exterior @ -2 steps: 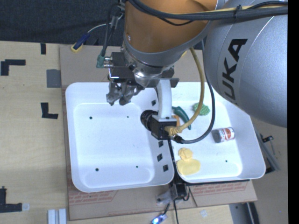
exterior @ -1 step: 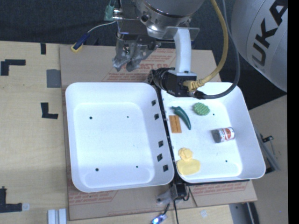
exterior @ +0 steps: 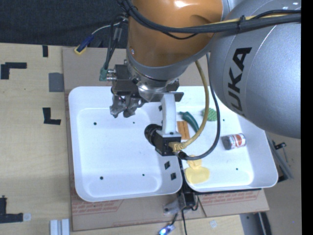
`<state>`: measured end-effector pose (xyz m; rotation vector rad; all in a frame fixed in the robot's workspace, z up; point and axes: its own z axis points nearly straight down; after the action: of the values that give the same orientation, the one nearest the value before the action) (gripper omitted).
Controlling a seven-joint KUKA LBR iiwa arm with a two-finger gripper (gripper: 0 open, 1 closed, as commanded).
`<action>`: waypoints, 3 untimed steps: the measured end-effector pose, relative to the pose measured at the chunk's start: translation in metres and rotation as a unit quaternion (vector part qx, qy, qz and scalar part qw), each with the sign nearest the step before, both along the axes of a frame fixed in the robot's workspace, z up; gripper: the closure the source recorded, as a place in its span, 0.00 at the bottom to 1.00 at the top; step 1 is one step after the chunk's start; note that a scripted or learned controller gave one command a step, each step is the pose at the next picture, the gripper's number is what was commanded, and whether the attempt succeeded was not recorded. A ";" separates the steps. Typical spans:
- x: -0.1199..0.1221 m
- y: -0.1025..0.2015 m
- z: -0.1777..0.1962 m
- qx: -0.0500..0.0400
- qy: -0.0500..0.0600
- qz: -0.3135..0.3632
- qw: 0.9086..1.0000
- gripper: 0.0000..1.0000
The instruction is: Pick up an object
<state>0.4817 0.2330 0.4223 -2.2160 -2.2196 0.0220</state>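
Grey and orange metal takes up most of what I can see from here: the arm (exterior: 205, 38) leans in from the right and hangs over the seam between the two bins, so it hides a good part of both. Under it the left bin (exterior: 98, 180) shows bare white floor with a few dark dots. The right bin (exterior: 254, 175) holds all the loose things, which is why I would judge any pick has to happen on that side.

The gripper (exterior: 123, 109) hangs low over the far end of the left bin, with nothing visible between its tips; from this angle I cannot tell whether its fingers are spread or pressed together.

In the right bin, a yellow piece (exterior: 197, 173) lies near the front wall, just beside the dividing edge. A green tool (exterior: 190, 119) and an orange block (exterior: 183, 129) sit close together against the arm's white bracket. A small can (exterior: 234, 141) lies on its side, well apart towards the right. A green scrap (exterior: 210, 114) peeks out further back.
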 end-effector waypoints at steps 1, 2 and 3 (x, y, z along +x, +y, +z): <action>0.002 0.000 0.099 0.005 -0.011 0.001 1.000 1.00; 0.001 0.000 0.017 0.001 -0.002 0.000 1.000 1.00; 0.017 0.001 0.118 0.005 -0.011 0.001 1.000 1.00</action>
<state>0.4991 0.2337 0.5405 -2.2201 -2.2276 -0.0149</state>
